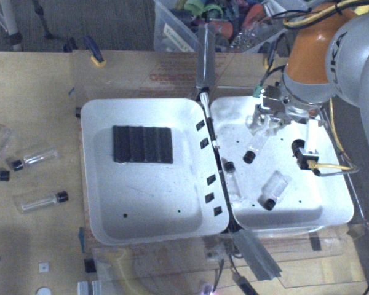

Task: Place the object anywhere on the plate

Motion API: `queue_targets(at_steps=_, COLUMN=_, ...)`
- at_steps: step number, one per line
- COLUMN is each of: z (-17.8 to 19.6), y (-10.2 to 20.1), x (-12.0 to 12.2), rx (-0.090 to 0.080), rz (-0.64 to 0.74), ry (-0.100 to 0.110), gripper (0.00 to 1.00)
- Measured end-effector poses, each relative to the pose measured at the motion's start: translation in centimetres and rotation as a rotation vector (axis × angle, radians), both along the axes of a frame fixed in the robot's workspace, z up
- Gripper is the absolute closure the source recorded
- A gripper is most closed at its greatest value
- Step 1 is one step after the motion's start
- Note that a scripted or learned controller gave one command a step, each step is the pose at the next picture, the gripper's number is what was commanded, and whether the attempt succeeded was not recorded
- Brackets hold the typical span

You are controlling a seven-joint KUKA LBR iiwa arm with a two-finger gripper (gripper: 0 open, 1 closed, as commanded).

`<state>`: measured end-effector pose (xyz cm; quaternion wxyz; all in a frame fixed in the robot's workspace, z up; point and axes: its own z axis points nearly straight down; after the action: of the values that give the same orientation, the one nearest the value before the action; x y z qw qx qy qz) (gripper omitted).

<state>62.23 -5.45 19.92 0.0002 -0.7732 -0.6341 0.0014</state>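
A black ridged rectangular plate (142, 144) lies flat in the left bin (104, 217), toward its back. In the right bin (307, 211) lie three clear vials with black caps: one (257, 145) slanting near the bin's back, one (274, 188) toward the front, and one (230, 178) along the divider. My gripper (267, 118) hangs over the back of the right bin, right at the upper end of the slanting vial. Nothing shows whether it touches that vial.
A black clip on a yellow cable (302, 153) hangs off the arm over the right bin. Loose vials (34, 160) lie on the bench left of the bins. A clear tub of colourful items (234, 8) stands behind them.
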Motion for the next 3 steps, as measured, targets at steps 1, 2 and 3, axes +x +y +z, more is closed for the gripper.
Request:
queue_targets(at_steps=1, z=-1.6, y=8.4, x=-1.3, rx=0.002, rz=-0.257, ry=0.004, gripper=1.0)
queue_targets(at_steps=2, z=-4.4, y=15.9, x=4.4, rx=-0.001, rz=-0.38, ry=-0.001, gripper=1.0)
queue_targets(at_steps=3, z=2.1, y=22.7, x=4.4, rx=0.0, rz=-0.537, ry=-0.002, gripper=1.0)
